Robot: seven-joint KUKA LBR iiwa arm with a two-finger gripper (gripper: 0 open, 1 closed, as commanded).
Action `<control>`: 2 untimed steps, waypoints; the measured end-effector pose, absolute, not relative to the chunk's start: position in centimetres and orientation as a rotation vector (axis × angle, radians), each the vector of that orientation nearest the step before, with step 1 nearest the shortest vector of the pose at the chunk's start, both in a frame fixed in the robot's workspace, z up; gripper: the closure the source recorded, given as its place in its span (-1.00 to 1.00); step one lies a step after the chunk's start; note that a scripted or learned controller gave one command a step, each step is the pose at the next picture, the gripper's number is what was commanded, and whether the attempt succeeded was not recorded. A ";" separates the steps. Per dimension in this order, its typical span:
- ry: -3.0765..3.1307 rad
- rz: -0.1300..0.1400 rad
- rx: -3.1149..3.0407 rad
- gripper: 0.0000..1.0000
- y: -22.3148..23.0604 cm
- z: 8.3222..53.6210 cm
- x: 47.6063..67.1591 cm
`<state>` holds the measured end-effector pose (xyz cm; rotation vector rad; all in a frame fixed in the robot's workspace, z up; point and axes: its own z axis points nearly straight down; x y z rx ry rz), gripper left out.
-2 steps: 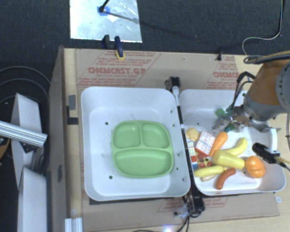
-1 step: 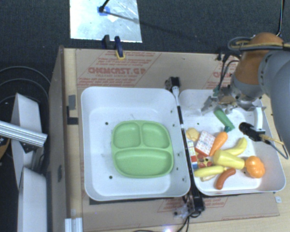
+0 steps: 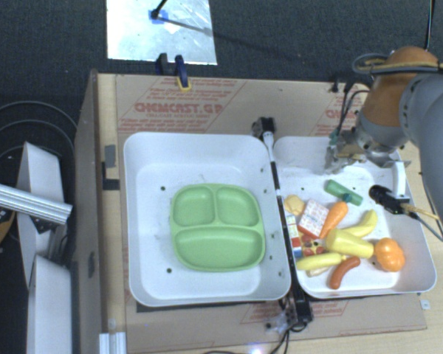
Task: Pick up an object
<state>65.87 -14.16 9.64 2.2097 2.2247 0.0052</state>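
White plastic makes up both bins, which sit side by side on a sheet of cardboard (image 3: 207,102) printed in red. The bin at frame left (image 3: 144,198) holds a green tray (image 3: 218,226) with three compartments, lying flat near its middle.

The bin at frame right (image 3: 303,157) holds the toys (image 3: 340,234), heaped in its lower half. A green piece (image 3: 343,191) lies uppermost in the frame, a little apart from the heap. Just below it a carrot (image 3: 334,218) slants down toward a red and white box (image 3: 313,217). A banana (image 3: 362,226) lies beside the carrot, and an orange fruit (image 3: 388,254) sits at the lower right of the heap. A red sausage (image 3: 344,271) lies lowest, near the bin's bottom rim.

The arm (image 3: 421,102) enters from the upper right of the frame, grey with its orange band showing above the wrist. The gripper (image 3: 338,158) is over the bare upper part of the right-hand bin, above the green piece in the frame and apart from it. No toy can be seen in its grasp; whether it is released or clenched I cannot tell at this slant.

A blue clamp (image 3: 181,68) stands at the cardboard's top edge.
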 end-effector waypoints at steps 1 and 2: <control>2.226 0.004 2.209 -1.00 -14.2 9.6 65.9; 2.222 -0.005 2.226 -1.00 -14.9 8.3 59.7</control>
